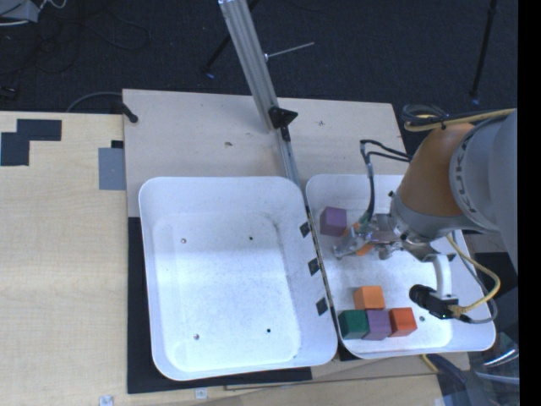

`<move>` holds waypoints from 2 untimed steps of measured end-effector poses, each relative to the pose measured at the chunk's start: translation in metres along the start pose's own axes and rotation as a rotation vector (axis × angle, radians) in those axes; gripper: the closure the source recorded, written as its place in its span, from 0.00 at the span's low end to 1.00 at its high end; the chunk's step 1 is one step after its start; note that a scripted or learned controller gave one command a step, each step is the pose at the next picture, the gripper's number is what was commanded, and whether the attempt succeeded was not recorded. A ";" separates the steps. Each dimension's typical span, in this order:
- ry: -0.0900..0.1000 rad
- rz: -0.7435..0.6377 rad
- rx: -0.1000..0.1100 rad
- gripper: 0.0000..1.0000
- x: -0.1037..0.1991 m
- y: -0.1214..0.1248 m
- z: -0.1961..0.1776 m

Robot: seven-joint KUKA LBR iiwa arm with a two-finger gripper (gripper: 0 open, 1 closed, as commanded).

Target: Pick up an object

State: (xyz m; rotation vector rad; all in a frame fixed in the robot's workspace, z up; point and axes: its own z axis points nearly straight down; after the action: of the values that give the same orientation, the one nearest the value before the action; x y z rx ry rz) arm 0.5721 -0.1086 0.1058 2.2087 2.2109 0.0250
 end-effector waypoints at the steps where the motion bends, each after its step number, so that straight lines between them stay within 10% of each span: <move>1: 0.001 -0.002 0.028 1.00 0.000 -0.008 0.001; 2: 0.001 -0.003 0.029 0.00 0.000 -0.008 0.002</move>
State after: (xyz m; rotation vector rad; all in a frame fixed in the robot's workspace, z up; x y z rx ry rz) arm 0.5643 -0.1088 0.1039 2.2206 2.2292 -0.0060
